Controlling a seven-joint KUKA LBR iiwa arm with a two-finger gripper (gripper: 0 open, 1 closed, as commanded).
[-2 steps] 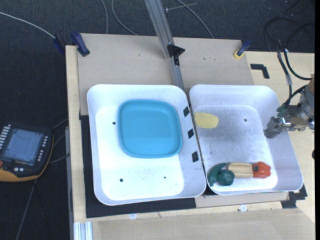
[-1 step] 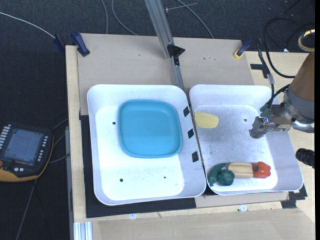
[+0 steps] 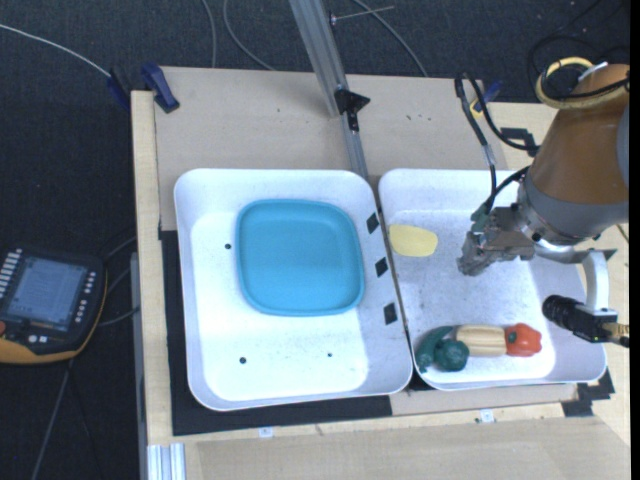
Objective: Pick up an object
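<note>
My gripper [image 3: 474, 260] hangs over the middle of the right bin [image 3: 440, 298], with nothing visible between its fingers. A yellow flat piece [image 3: 412, 240] lies to its left, near the bin's left wall. Along the bin's front edge lie a dark green round thing [image 3: 442, 352], a tan stick-shaped piece [image 3: 481, 341] and a red piece [image 3: 523, 340], side by side. The left bin [image 3: 205, 298] holds a blue square plate [image 3: 299, 256].
A metal pole [image 3: 325, 43] slants in from the top toward the gap between the bins. A teach pendant [image 3: 45, 298] lies on the floor at the left. Cables run across the dark floor behind the bench.
</note>
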